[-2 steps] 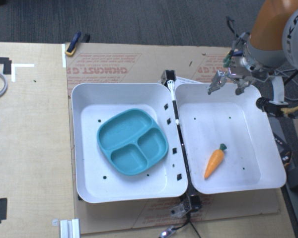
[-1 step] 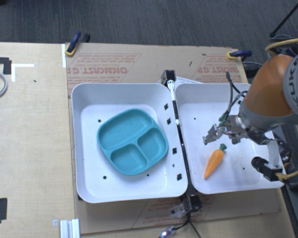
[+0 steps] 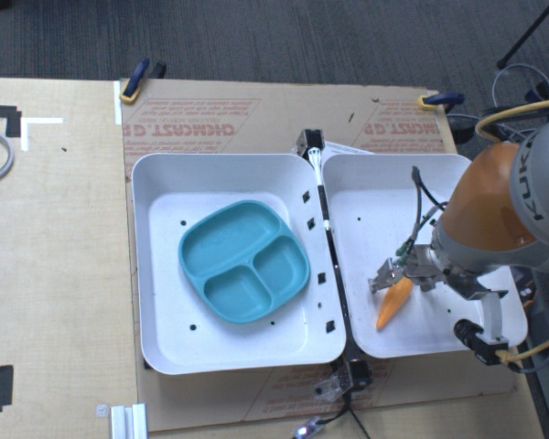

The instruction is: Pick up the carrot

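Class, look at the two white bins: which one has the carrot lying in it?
The right bin, under the arm. The orange carrot lies on its floor by the hand. The left bin holds a blue divided plate.

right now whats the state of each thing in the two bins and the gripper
carrot: lying on the floor of the right bin, pointed end toward the near wall, thick end at the gripper.
gripper: low over the carrot's thick end; a grip cannot be told.
blue divided plate: flat in the left bin, right side up, nothing in its three compartments.
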Controlling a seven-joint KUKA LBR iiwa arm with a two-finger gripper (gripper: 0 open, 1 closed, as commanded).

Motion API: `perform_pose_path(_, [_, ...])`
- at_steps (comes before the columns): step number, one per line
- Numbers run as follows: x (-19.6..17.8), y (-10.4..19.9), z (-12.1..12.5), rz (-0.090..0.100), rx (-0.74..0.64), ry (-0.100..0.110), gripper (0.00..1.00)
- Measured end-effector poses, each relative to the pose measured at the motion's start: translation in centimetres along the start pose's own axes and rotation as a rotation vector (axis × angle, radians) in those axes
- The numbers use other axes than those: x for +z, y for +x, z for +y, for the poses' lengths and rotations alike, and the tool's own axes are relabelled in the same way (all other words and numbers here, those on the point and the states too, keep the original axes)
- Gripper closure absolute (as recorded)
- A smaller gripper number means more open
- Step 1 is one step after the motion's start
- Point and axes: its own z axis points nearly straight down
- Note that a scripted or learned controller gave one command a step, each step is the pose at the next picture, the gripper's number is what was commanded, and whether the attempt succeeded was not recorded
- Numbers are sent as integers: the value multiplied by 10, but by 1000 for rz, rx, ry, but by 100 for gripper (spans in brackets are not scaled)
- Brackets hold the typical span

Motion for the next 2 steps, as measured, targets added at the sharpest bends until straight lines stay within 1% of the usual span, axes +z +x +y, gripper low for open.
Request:
perform_pose_path(1, [-10,0,1,0,3,-1,100])
perform_pose_path(2, [-100,68,-20,-1,-1,-1,100])
